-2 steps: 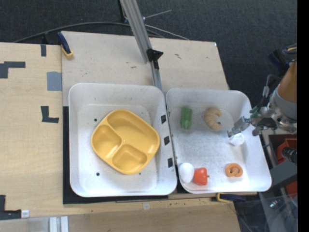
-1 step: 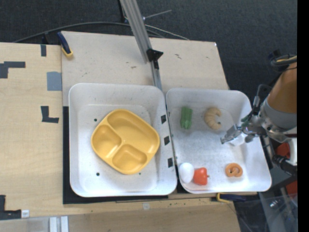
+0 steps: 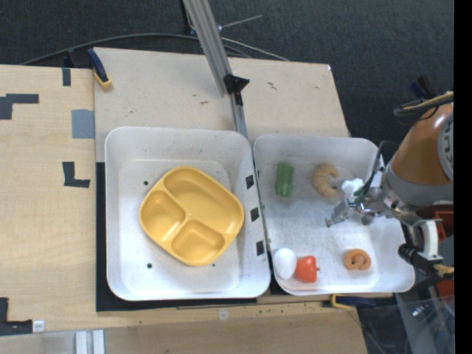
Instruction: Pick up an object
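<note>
Closest to you, along the front wall of the right bin (image 3: 383,285), you see a white egg-shaped piece (image 3: 284,262) touching a red pepper-like toy (image 3: 307,269), and further right a small orange ring (image 3: 357,260) lying apart from them. In the left bin (image 3: 118,198) a yellow divided plate (image 3: 192,215) lies flat, turned at an angle, with three compartments. Moving back in the right bin, you find the gripper (image 3: 346,209) low over the floor toward the right wall, its metal fingers (image 3: 338,216) pointing left; you cannot tell from this angle how far apart they stand, and nothing shows between them. Just behind it a tan, rounded pastry-like object (image 3: 323,178) lies near the gripper's white part. A green block (image 3: 285,180) lies left of that, well apart from the gripper. The grey arm (image 3: 422,161) with its orange band enters from the right.
</note>
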### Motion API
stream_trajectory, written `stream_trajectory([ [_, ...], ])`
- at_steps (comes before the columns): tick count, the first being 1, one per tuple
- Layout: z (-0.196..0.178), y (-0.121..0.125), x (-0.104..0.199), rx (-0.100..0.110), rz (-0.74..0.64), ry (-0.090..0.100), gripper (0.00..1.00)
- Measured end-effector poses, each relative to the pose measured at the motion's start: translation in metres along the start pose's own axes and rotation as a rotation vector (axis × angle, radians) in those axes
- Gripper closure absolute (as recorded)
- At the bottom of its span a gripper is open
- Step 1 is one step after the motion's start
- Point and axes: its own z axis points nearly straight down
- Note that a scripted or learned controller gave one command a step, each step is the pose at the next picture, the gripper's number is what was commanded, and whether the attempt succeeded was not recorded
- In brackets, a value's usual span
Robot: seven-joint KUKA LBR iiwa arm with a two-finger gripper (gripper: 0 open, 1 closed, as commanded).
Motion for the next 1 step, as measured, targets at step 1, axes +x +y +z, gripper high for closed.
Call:
stream_trajectory([
  [1, -0.0132, 0.0011, 0.0003, -0.004, -0.001, 0.0, 1.0],
])
